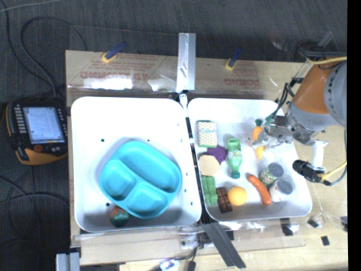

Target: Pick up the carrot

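- Camera view: the grey arm (316, 103), with its orange band, reaches in from the right over the upper right part of the right bin (248, 107).
- The gripper (269, 135) points left and down, hanging low over the bin near its right wall; I cannot tell how its pincer stands, as the metal parts blur together.
- A small orange and yellow thing (258, 134) lies just beside the gripper's tip.
- The carrot (259, 188) lies slantwise on the bin floor, below the gripper and apart from it, between an orange (237, 196) and a tin can (272, 174).
- A green bottle (234, 158) lies left of the carrot.
- The left bin (90, 117) bears a blue divided tray (141, 176).
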### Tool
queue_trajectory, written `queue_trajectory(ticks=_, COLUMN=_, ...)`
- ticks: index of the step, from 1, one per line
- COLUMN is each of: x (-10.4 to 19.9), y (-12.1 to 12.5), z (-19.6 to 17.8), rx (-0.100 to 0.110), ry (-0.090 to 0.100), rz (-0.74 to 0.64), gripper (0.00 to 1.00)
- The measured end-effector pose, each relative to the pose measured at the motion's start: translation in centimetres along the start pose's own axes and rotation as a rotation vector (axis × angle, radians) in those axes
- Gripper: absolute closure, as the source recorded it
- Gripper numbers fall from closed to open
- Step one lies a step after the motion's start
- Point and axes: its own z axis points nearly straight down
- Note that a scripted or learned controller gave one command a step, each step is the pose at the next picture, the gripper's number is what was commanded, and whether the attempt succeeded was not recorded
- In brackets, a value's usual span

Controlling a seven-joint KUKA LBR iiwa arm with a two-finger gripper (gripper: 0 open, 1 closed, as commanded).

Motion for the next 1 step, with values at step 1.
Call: queue_trajectory(ticks=1, x=2.08, y=-3.87, z=-9.85, rx=-0.002, ry=-0.007, rz=-0.036, gripper=1.0)
